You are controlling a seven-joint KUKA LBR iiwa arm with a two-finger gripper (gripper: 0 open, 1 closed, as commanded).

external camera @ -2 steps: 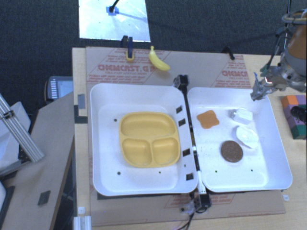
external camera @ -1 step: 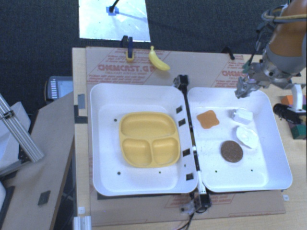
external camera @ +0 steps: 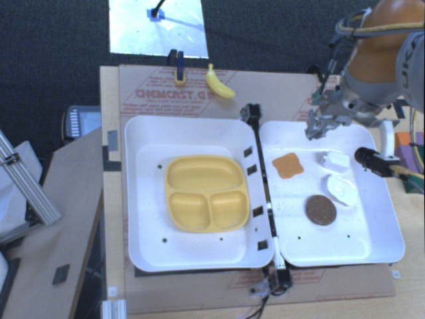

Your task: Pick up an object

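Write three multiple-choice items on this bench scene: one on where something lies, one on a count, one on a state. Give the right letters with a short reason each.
1. Where does the yellow divided tray lie?
A. in the left bin
B. in the right bin
C. on the cardboard behind the bins

2. How many compartments does the tray have?
A. two
B. three
C. five

3. Where is the gripper in relation to the orange slice?
A. clamped on it
B. apart from it, over the back edge of the right bin
C. pressing it into the tray

Answers:
1 A: the tray sits in the middle of the left bin.
2 B: one long compartment at the back and two smaller ones in front.
3 B: the gripper hangs near the far rim of the right bin, with bare white floor between it and the slice.
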